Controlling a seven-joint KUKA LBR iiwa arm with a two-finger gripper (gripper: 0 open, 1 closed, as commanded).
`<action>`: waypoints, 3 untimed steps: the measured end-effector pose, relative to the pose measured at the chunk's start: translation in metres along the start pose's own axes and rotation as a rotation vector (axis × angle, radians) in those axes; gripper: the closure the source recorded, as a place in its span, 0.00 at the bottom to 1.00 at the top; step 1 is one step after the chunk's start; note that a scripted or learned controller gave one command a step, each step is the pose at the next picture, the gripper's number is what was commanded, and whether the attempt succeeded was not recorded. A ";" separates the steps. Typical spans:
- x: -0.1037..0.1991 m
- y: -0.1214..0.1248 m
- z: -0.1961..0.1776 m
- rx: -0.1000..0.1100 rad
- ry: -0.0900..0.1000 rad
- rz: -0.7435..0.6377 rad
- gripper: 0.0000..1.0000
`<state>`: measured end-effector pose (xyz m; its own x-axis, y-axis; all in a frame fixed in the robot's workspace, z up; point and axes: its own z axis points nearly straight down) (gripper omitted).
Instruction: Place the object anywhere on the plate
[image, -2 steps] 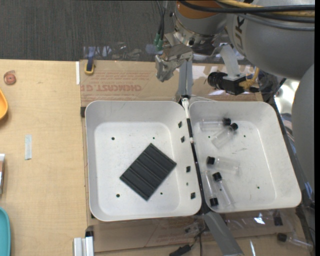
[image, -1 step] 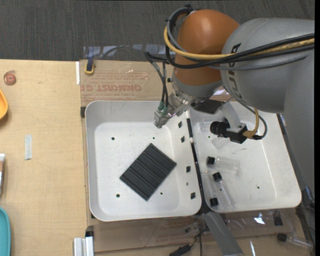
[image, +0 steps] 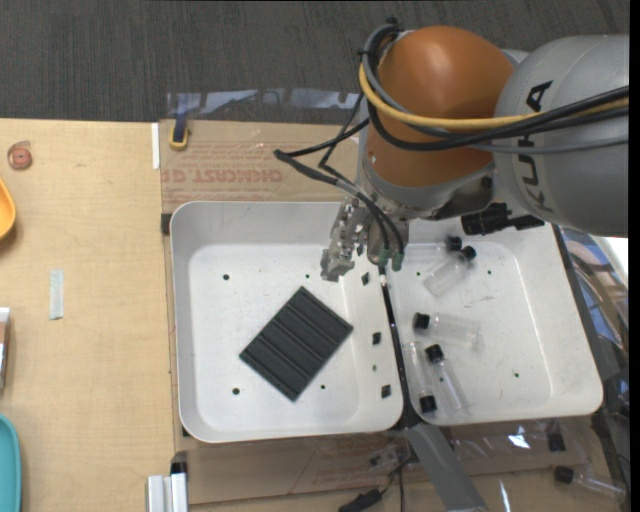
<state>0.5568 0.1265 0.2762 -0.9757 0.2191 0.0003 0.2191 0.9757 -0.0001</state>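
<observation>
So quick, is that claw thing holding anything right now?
Gripper: cannot be told; it hangs over the left bin, above the dark ridged plate.

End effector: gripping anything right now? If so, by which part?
Cannot tell. The end effector hangs over the left bin, up and right of the dark ribbed plate. The clear vials lie in the right bin.

2 white bins (image: 200, 330) on cardboard (image: 250, 170)
</observation>
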 end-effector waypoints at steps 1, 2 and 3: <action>0.019 -0.046 -0.025 -0.001 -0.002 -0.488 1.00; 0.020 -0.120 -0.066 -0.001 -0.005 -0.985 1.00; 0.027 -0.061 -0.014 -0.003 -0.001 -1.369 1.00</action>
<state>0.5170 0.0729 0.2905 -0.4106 -0.9118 -0.0023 -0.9118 0.4106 0.0021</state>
